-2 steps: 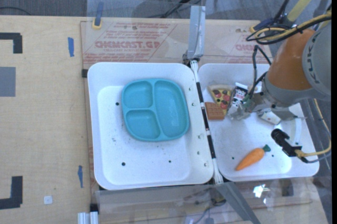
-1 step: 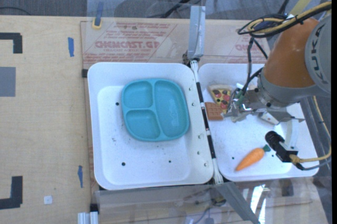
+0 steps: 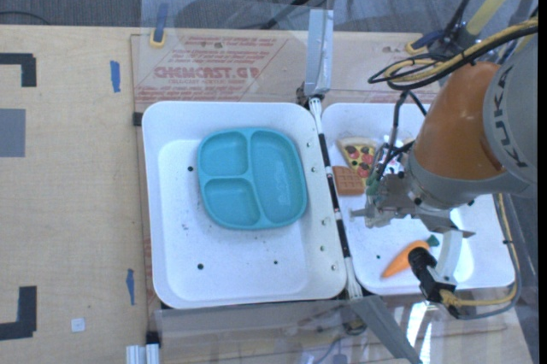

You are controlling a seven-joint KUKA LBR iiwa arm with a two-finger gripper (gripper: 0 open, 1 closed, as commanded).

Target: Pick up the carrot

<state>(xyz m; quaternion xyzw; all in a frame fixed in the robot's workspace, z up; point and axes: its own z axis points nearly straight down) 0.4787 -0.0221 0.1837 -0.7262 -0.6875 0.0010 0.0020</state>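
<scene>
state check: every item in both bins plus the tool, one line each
carrot: lying flat in the right bin, near its front edge, not grasped.
pizza slice: lying flat near the right bin's back left corner.
waffle piece: flat, just in front of the pizza slice.
blue divided plate: right side up in the left bin, compartments hold nothing.
tool: above the right bin, behind the carrot; grip state unclear.

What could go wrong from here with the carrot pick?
The carrot lies close to the right bin's near wall, so a descending gripper could hit the rim or push the carrot against it. The pizza slice and cracker sit beside the gripper, so it might catch one of them instead.
</scene>
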